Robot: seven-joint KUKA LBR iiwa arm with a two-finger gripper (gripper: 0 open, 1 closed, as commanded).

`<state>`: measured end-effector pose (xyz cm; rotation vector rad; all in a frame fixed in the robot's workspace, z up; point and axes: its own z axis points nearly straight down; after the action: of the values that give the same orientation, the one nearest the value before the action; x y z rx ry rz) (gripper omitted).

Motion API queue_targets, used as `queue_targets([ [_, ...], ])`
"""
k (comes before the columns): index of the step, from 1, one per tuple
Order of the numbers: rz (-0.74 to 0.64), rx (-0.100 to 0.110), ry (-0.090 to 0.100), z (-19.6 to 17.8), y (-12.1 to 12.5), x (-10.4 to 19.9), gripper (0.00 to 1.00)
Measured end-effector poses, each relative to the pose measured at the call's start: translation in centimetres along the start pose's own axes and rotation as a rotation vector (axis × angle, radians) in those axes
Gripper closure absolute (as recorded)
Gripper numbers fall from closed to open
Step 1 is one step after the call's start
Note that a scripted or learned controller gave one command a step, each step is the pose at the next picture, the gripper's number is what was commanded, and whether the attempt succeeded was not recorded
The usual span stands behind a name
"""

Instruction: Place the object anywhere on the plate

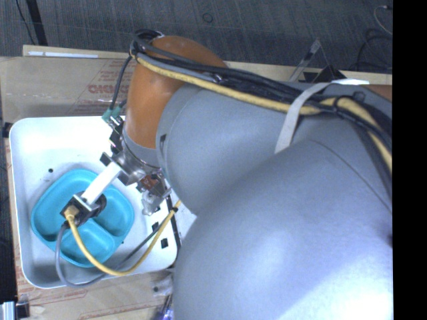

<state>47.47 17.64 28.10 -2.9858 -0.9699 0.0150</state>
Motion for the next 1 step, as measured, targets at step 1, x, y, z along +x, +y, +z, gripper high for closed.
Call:
queue_targets([
  [1, -0.172, -0.002, 0.002, -2.83, -1.35, 5.47, 0.0],
])
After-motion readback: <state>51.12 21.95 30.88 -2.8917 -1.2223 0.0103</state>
